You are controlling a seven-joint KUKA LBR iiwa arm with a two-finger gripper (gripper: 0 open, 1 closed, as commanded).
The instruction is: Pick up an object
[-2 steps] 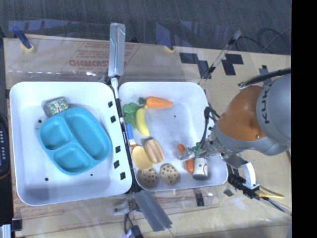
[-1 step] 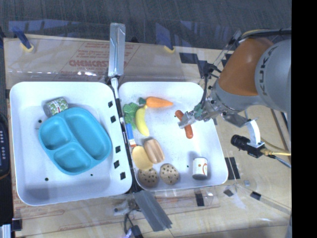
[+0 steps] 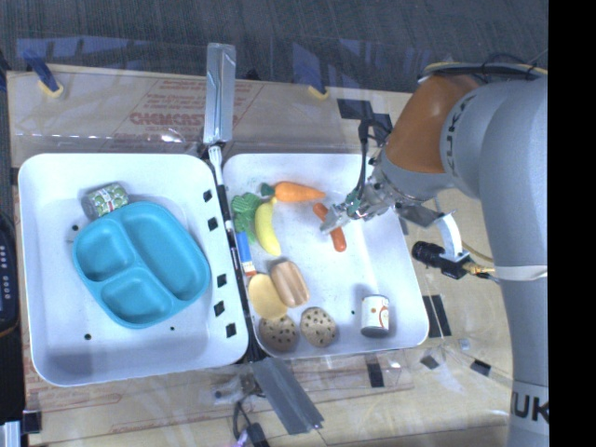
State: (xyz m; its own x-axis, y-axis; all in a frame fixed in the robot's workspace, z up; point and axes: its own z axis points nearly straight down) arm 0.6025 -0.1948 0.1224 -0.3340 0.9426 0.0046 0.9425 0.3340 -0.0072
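My gripper (image 3: pixel 341 214) hangs low over the right bin (image 3: pixel 396 250), in its upper middle part. A small red-orange piece (image 3: pixel 338 240) lies right under its tip, and another orange bit (image 3: pixel 321 210) shows just to its left. Whether either one is touched I cannot tell. An orange carrot (image 3: pixel 296 192) lies a little further up and left. A yellow banana (image 3: pixel 266 226) and a green leafy toy (image 3: pixel 245 208) sit by the bin's left wall.
The right bin also holds a hot dog (image 3: pixel 289 282), a yellow disc (image 3: pixel 264 296), two cookies (image 3: pixel 277 333) (image 3: pixel 318 326) and a white cup (image 3: pixel 374 315). In the left bin (image 3: pixel 47 343) lie a blue divided plate (image 3: pixel 140 261) and a small tin (image 3: pixel 105 197).
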